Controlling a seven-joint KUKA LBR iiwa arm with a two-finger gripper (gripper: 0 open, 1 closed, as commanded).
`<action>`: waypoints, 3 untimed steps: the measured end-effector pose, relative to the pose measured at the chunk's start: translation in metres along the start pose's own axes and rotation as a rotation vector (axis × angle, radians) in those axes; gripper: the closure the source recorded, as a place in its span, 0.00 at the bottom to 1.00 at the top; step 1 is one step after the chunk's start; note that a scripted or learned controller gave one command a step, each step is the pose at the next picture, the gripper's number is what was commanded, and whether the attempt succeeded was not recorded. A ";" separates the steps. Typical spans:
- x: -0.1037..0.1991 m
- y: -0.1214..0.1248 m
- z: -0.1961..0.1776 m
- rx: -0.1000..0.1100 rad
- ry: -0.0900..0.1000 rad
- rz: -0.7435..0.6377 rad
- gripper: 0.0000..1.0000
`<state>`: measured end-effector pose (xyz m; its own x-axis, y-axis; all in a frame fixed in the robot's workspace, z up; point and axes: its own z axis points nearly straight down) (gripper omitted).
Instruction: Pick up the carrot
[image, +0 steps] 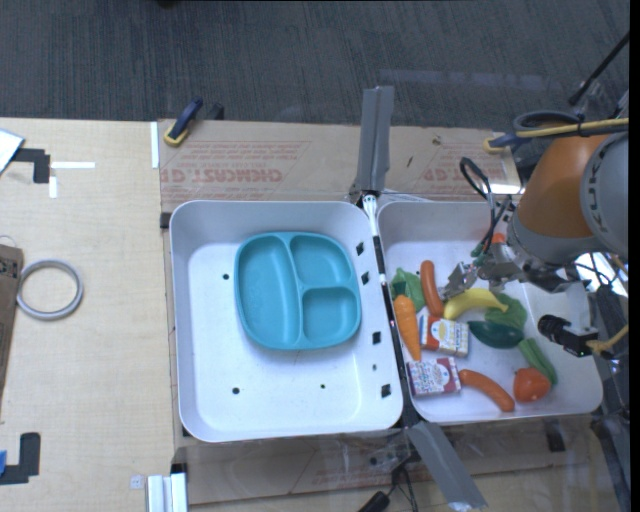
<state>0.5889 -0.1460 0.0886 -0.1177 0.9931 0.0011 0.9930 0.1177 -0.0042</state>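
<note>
Not much done yet: the carrot lies flat in the right bin against its left wall, at about 9 o'clock in the toy-food pile, with nothing gripping it. The hand hovers up around 12 o'clock of the pile, just above the banana; honestly can't tell if it's open or closed. So the reach, grab and lift are all left to do.
</note>
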 end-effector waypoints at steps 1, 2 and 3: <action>-0.001 -0.001 -0.006 0.002 0.001 0.004 1.00; 0.018 0.025 -0.107 0.001 -0.002 0.283 1.00; 0.038 0.075 -0.003 -0.001 -0.002 0.527 1.00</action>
<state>0.6585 -0.0999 0.0910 0.3973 0.9177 -0.0028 0.9177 -0.3973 -0.0023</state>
